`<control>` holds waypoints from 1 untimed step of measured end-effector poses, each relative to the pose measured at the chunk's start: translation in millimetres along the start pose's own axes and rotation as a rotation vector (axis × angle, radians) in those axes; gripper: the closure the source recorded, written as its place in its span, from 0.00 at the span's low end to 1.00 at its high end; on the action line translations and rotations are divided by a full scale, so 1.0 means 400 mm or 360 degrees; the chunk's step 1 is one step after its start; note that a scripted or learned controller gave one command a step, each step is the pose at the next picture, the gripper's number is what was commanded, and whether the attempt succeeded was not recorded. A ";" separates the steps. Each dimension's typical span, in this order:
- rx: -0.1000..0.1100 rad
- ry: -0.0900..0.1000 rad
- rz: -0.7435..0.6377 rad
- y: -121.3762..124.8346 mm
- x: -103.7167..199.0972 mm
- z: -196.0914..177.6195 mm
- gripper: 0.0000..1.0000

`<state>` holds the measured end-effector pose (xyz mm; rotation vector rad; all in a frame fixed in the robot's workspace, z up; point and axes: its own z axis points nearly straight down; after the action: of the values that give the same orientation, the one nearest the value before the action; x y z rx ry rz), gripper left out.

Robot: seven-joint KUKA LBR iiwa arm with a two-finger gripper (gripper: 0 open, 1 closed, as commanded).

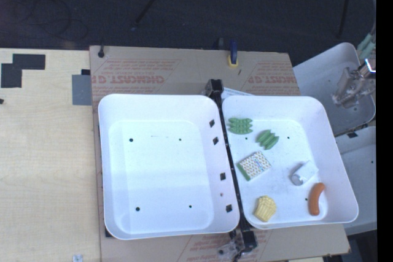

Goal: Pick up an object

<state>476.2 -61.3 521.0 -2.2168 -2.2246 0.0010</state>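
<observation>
My hand (355,88) parked off right of right bin (328,126), above table edge; can't tell its state. Targets in right bin: corn cob (265,208), sausage (315,199), two green pods (240,126), checkered block (254,164), small grey cup (299,175). All likely light toys, maybe slick. Corn: grip across middle. Sausage near rim, tighter. Left bin (159,110) offers open room.

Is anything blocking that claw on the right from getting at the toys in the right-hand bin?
Nothing visible. The gripper hangs outside the right white bin, beyond its top-right corner. The orange sausage, yellow corn cob and two green pea pods lie uncovered, apart.
</observation>
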 end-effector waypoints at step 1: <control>0.0002 0.0000 -0.0001 0.050 0.093 -0.002 1.00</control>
<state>495.8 -24.1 521.9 -2.2158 -2.2249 0.0024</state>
